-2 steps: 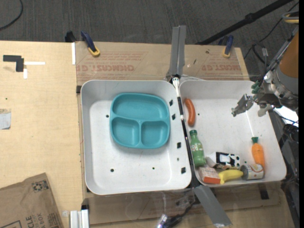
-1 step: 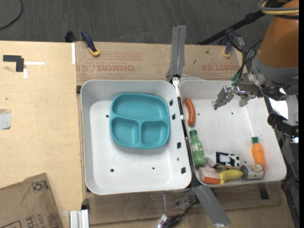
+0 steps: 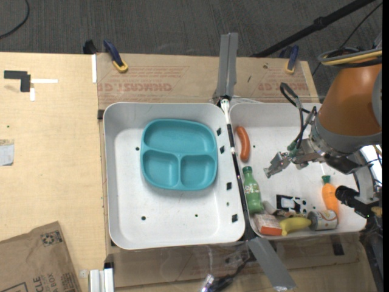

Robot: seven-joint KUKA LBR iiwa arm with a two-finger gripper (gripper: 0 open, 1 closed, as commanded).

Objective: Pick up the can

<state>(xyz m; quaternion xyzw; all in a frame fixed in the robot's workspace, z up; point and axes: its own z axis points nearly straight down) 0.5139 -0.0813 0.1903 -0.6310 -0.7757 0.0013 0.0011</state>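
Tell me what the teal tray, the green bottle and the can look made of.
Teal tray: likely moulded plastic, matte, one even colour with rounded dividers. Green bottle: probably plastic, slightly glossy, with a label; too small to be sure. Can: seemingly metal, lying on its side, silvery-grey and dull; blurred, so uncertain.

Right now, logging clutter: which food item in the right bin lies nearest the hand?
The green bottle, just left of the hand; hot dog, carrot and banana lie farther.
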